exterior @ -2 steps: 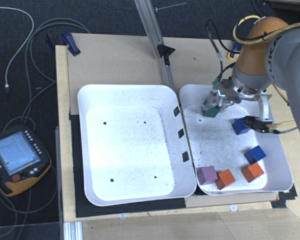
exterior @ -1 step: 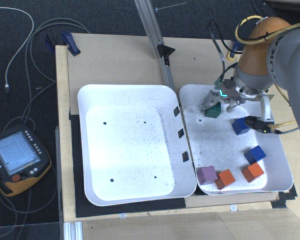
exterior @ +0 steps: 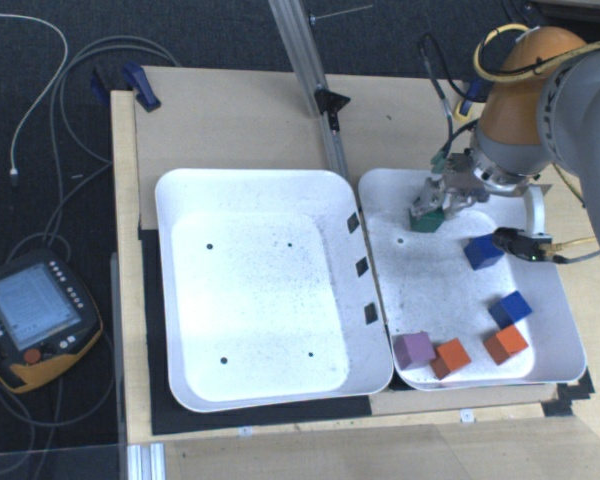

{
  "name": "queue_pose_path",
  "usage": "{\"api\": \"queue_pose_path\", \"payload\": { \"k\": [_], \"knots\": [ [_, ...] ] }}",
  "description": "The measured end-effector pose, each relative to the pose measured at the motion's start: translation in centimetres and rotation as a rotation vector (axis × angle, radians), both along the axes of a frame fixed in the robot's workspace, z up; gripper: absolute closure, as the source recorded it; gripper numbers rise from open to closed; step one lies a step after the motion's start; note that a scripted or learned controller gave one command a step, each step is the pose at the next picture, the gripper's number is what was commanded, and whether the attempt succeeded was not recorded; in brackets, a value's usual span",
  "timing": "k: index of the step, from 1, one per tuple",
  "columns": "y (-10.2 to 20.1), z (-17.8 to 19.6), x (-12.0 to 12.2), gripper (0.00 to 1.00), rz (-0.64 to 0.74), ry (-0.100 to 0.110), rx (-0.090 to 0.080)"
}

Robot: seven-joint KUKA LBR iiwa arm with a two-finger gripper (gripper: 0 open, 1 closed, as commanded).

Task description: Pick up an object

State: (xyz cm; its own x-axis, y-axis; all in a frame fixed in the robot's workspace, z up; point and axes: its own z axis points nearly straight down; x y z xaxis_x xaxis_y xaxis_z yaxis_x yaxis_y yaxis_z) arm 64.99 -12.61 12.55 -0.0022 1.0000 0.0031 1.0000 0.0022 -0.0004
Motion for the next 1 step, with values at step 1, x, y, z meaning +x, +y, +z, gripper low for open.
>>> {"api": "queue_pose_path", "payload": {
  "k": [1],
  "knots": [
    [-0.60, 0.51, 2.82, 1.00, 0.001, 0.008, -0.002]
  ]
}}
